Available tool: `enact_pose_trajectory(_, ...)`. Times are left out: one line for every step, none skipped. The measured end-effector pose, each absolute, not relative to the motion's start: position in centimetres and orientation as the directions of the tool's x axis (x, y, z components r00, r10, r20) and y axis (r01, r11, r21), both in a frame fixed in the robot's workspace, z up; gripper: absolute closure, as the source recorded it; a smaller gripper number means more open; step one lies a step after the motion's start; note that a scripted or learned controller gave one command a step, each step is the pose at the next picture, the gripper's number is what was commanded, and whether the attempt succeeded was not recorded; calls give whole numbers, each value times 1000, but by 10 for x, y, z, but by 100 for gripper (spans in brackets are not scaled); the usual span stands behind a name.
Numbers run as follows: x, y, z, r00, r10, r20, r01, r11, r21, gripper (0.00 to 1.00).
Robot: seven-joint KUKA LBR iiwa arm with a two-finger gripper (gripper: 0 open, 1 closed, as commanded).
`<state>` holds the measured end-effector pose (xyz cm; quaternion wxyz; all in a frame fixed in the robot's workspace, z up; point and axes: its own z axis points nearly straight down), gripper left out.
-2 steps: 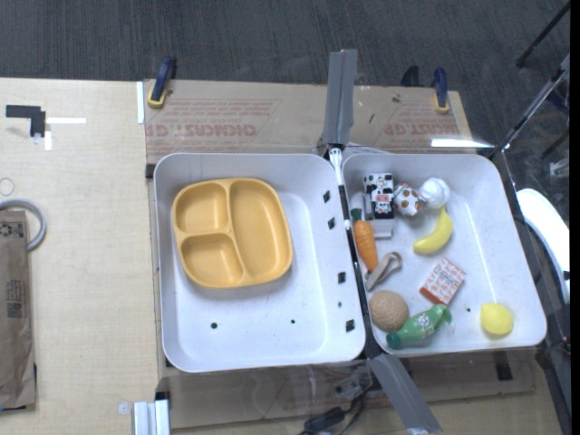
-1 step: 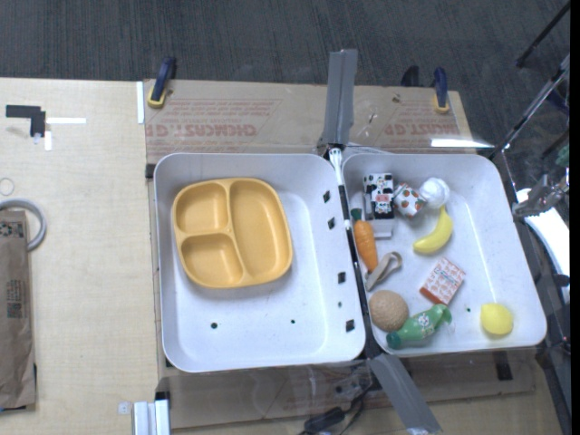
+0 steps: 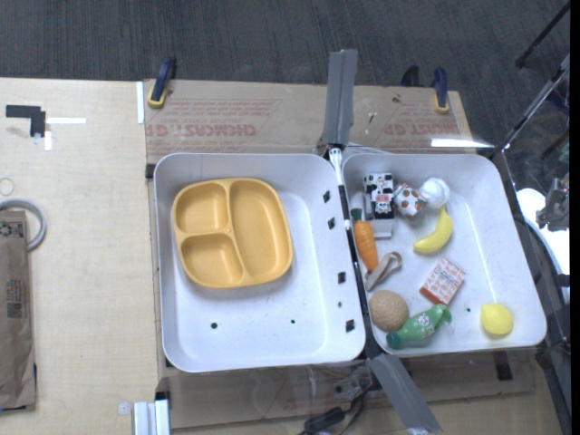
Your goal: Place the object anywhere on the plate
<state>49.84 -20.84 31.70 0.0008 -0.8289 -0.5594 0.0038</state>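
A yellow plate (image 3: 259, 230) with three compartments lies in the upper left part of the left bin (image 3: 263, 320); nothing rests on it. The right bin (image 3: 485, 243) holds the loose objects: an orange carrot (image 3: 364, 244) by the dividing wall, a banana (image 3: 435, 232), a lemon (image 3: 496, 319), a small red carton (image 3: 442, 281), a green bottle-shaped toy (image 3: 419, 325), a tan ball (image 3: 388, 310), a black-and-white box (image 3: 379, 195), a spotted toy (image 3: 409, 201) and a white round object (image 3: 434, 190).
A beige loop-shaped piece (image 3: 385, 268) lies beside the carrot. A grey divider bar (image 3: 341, 98) runs between the bins at the back. Blue clamps (image 3: 163, 80) hold cardboard behind the bins. A brown paper bag (image 3: 14, 306) sits at the far left.
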Motion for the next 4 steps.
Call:
enact_pose_trajectory(484, -199, 370, 407, 913, -3, 913, -407, -2, 100)
enact_pose_trajectory(492, -204, 369, 544, 839, -4, 839, -544, -2, 100)
enact_pose_trajectory(478, -206, 397, 603, 797, -4, 797, -604, -1, 100)
enact_pose_trajectory(478, -206, 397, 604, 797, -4, 797, -604, -2, 0)
